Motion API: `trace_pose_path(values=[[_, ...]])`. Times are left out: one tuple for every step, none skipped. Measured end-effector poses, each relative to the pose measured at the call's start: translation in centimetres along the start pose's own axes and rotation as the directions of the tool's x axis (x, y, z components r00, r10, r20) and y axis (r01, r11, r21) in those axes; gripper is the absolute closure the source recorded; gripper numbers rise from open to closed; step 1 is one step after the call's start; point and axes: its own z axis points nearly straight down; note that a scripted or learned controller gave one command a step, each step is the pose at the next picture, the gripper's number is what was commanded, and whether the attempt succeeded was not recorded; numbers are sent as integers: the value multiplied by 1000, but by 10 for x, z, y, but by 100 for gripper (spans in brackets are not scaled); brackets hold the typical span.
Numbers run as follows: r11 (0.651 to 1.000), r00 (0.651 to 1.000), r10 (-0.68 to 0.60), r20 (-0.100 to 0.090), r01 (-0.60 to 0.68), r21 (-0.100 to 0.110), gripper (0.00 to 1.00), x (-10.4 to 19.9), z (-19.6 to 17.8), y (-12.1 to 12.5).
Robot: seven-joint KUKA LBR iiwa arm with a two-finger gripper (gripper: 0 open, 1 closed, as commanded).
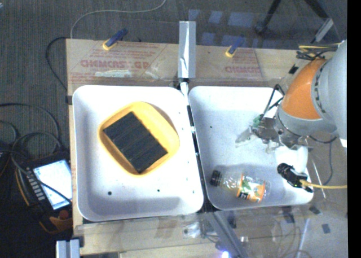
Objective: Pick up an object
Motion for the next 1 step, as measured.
trace_pose_path(values=[[993, 993, -117, -3, 117, 12, 0, -9, -67, -69]])
